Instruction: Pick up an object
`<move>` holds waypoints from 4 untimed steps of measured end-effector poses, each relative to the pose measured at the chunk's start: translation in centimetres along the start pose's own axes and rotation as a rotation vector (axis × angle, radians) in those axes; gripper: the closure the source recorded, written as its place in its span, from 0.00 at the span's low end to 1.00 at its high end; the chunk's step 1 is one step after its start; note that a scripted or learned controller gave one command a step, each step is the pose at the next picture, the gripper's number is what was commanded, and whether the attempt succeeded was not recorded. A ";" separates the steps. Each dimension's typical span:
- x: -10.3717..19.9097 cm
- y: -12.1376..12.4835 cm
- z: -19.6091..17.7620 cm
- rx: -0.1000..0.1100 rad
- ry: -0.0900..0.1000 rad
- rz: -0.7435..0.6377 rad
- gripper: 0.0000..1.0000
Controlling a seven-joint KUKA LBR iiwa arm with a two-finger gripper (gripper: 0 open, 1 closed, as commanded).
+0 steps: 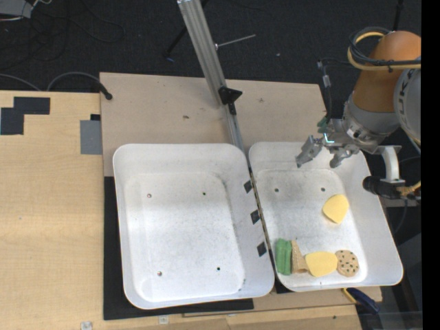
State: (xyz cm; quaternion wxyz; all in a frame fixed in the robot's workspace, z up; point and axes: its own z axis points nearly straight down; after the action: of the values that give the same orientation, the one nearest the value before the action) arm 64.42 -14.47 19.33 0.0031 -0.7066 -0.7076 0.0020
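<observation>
Where the jaws (322, 152) hang over the far end of the right bin (385, 243), spread apart with nothing between them; two grey fingers (306, 155) splayed, tips pointing down toward the bin floor. Above them, grey wrist and orange band (390, 64) of the arm, reaching in from the right, looped with a yellow cable (364, 42).

Below and well apart from the jaws, on the speckled bin floor: a yellow piece (336, 208) lying alone near the right wall. Farther toward the near edge, a row of four things close together, touching or nearly so: a green piece (282, 256) at the left, beside the divider; a tan piece (298, 256) next to it; a second yellow piece (320, 263); a round cookie (347, 262) with dark chips at the right end.

Left of that, the left bin (130, 184), side by side with the right one, rims meeting along a seam with black clips (256, 216). Behind the seam, a slanted aluminium rail (206, 53) rising from the tabletop (151, 108) toward the top of the view. At far left, a lighter wooden surface (48, 218) with black and grey patches.
</observation>
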 end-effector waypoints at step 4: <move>0.9 -0.4 9.2 -0.005 -0.001 0.000 1.00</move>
State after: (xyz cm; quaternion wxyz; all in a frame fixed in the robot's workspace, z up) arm 63.95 -13.55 10.13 0.0010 -0.7068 -0.7074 0.0007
